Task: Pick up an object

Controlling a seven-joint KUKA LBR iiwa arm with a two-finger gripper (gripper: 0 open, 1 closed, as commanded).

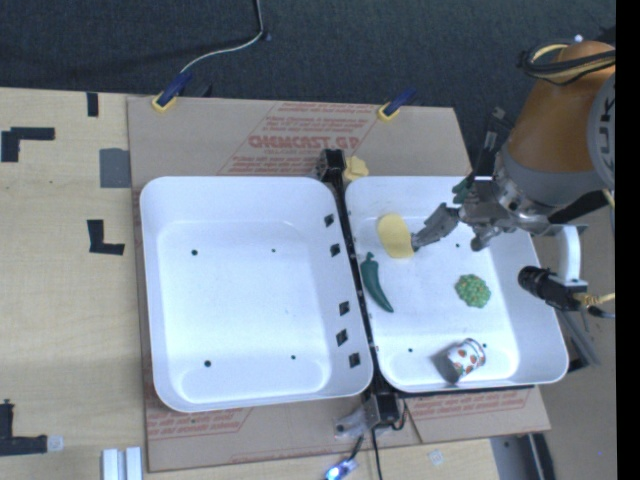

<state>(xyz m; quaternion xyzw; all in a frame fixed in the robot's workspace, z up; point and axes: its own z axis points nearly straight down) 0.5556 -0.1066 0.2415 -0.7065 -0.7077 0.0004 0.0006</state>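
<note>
Gripper (432,231) sits at 3 o'clock of the yellow lump (395,236) in the right bin (530,368), near the divider – can't tell its open/closed state – low slanted reach probably lines up a grab there, green pepper (376,282) at 6 o'clock.

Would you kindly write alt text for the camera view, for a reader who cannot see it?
The claw hangs beside a yellow object in the right bin, which also holds a green pepper, a green lump and a small can. The left bin sits alongside.
</note>
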